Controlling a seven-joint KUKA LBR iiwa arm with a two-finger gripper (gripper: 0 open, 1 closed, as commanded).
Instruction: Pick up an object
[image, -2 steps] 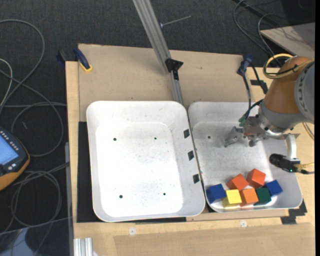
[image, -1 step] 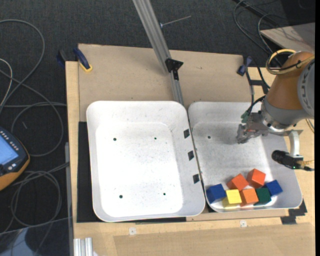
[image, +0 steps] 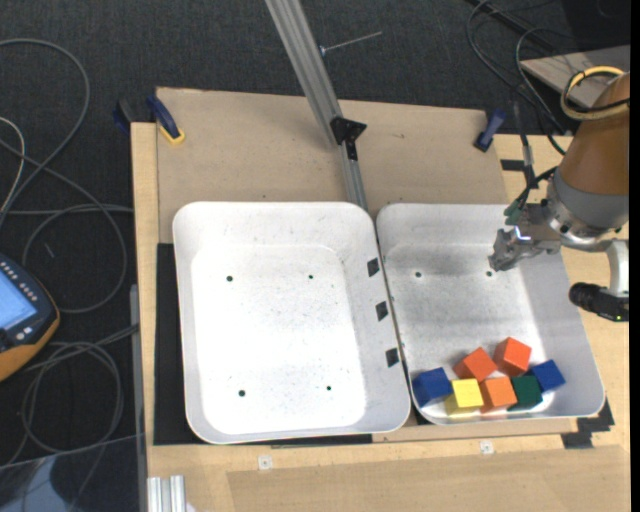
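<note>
Several small blocks lie bunched in the near right corner of the right bin (image: 440, 250): a blue block (image: 431, 384), a yellow block (image: 467, 394), an orange block (image: 478, 362), a red-orange block (image: 515, 353), a second orange block (image: 498, 392), a green block (image: 526, 388) and a second blue block (image: 547, 375). My gripper (image: 505, 250) hangs over the far right part of that bin, well behind the blocks. Nothing shows between its fingers, and their spacing is too small to read.
The left bin (image: 270, 320) sits beside the right one, with black clips along the shared rim. A slanted metal rail (image: 320, 90) runs from the top down to the bins' far junction. Blue clamps sit at the bench's far corners. Cables and a handheld pendant lie on the floor at left.
</note>
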